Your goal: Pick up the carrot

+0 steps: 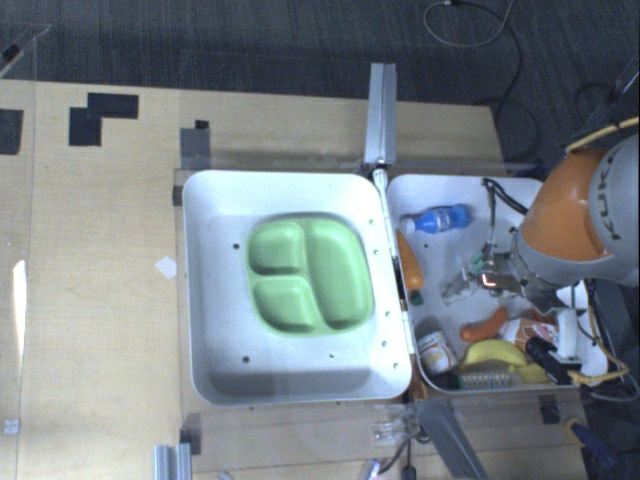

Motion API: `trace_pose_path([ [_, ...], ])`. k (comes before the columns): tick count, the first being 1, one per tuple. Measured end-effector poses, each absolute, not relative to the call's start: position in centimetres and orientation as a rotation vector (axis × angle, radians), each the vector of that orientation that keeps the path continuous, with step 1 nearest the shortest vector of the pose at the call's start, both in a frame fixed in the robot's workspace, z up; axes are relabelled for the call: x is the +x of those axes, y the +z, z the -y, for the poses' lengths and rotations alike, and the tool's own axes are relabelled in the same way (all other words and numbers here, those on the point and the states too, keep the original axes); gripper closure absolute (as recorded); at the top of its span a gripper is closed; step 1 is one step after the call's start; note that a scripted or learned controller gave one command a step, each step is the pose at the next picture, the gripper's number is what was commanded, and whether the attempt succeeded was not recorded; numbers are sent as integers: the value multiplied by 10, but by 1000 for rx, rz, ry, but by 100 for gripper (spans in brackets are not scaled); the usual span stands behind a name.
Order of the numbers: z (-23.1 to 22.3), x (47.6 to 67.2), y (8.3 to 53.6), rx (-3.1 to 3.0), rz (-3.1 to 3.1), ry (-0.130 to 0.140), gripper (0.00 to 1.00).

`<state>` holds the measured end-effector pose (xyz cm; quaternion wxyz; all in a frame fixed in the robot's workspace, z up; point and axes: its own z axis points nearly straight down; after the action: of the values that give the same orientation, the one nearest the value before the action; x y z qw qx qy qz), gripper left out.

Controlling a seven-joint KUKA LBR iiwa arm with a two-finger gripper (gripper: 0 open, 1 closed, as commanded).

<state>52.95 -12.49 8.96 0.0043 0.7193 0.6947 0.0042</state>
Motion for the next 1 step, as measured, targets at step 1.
trace_pose_path([
  [1, 163, 587, 89, 2363, -2054, 12, 0],
])
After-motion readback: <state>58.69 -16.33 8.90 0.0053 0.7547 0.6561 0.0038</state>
